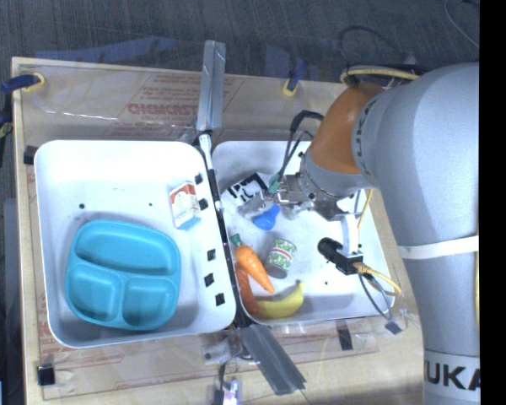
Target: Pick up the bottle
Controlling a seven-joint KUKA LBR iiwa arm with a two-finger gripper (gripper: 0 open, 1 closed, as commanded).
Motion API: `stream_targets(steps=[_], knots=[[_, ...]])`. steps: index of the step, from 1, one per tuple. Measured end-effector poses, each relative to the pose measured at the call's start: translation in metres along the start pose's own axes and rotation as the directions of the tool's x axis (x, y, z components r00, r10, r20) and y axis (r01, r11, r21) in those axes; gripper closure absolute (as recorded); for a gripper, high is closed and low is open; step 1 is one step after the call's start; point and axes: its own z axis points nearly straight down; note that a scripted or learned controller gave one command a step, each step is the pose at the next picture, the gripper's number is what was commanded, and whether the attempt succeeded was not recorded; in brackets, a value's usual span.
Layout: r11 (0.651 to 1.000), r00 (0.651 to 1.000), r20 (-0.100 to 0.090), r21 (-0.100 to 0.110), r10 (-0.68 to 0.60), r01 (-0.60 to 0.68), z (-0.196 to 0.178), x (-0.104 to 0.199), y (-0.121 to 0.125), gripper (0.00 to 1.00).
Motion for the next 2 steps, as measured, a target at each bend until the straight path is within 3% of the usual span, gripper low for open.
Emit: stream_targets(steps=[1, 2], knots=[[1.000, 1.000, -0.001, 0.002, -0.006, 0.006, -0.010, 0.001, 0.000, 1.00], [0.998, 0.998, 0.000, 0.000, 0.060, -0.060, -0.135, 0.028, 0.023, 1.00]])
